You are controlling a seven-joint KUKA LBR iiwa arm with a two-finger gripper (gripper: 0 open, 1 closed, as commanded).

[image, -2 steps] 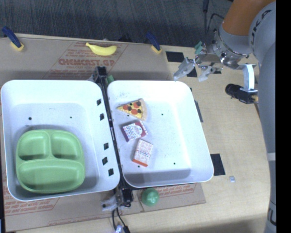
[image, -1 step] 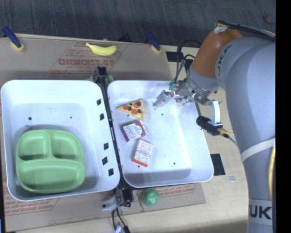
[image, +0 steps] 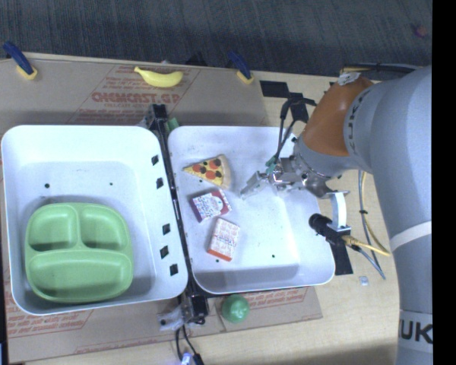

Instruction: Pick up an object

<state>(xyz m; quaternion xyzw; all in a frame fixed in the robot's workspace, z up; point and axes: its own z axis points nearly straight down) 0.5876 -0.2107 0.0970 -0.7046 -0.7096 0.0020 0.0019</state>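
Grey robot arm (image: 387, 150), marked "UK" low down, reaches over the right white bin (image: 289, 268). Its jaws (image: 252, 185) look a little open and hold nothing. Brown cardboard (image: 129, 93) reads "CHEMCAST GP". Nearby lie a pizza slice toy (image: 209, 170) and two small red-and-white packets (image: 210, 204) (image: 224, 239).

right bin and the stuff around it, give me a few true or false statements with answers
1. A pizza slice lies in the right bin. True.
2. The green divided tray sits in the right bin. False: it sits in the left bin.
3. The gripper holds the pizza slice. False: it hovers to the slice's right with nothing between its fingers.
4. A green ball rests outside the bins, on the cardboard at the near edge. True.
5. Two small packets lie in the right bin. True.
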